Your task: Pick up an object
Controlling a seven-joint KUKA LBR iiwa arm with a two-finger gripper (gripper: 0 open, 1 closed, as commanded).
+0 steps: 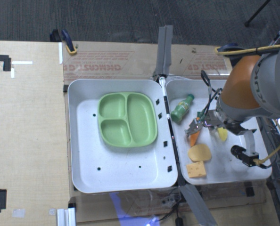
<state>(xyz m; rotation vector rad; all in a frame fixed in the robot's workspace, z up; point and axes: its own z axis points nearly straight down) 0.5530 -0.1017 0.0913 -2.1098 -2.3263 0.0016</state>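
Grey arm (pixel 267 79) reaching in, wrist lowered

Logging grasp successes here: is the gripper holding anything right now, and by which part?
Cannot be told. The gripper sits right over the orange carrot-like piece in the right bin, but no grip is visible.

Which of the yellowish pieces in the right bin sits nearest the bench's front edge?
The square cracker-like block, holed like cheese. The round tan disc lies just behind it; the small yellow piece farther back.

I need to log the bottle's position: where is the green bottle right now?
The green bottle lies tilted in the right bin, near its upper left corner, beside the divider, up-left of the gripper.
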